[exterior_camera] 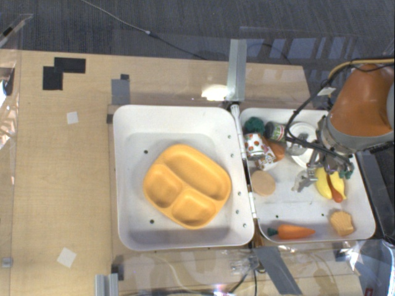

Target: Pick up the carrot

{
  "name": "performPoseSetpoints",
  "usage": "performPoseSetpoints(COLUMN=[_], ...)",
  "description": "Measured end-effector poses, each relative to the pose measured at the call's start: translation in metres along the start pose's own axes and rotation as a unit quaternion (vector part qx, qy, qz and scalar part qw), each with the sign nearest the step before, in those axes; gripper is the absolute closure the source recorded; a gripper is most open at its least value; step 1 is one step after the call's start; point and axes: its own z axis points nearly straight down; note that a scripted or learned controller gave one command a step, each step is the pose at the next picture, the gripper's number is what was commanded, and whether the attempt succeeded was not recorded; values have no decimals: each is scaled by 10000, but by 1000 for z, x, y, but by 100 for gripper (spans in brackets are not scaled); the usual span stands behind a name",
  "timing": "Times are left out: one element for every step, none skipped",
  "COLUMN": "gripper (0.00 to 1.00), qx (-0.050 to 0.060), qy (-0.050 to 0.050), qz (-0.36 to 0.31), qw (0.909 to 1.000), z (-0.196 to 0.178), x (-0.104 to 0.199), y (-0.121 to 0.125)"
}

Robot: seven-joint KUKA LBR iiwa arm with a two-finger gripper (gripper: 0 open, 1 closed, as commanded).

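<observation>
Hovering over the right bin (361,227), gripper (307,179) hangs above bare floor beside the banana (323,184); can't tell its jaw state. Carrot (295,231) lies untouched at the front wall, well apart. Approach and grasp both remain.

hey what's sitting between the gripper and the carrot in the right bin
In the camera view, nothing: bare white bin floor runs from the gripper down to the carrot. The banana lies off to the side.

- Carrot (295,231): smooth, slightly glossy orange plastic.
- Divided tray (187,185): glossy yellow plastic.
- Bins (123,165): smooth matt white plastic.
- Tabletop (55,184): pale wood, matt grain.
</observation>
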Motion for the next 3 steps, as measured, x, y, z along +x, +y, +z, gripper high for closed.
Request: performPoseSetpoints(gripper=[0, 0, 0], qx=[8, 4, 12], qy=[11, 16, -38], qz=[880, 166, 485], qw=[9961, 9999, 9988], z=[-46, 36, 43], x=[71, 76, 73], y=[-25, -36, 13])
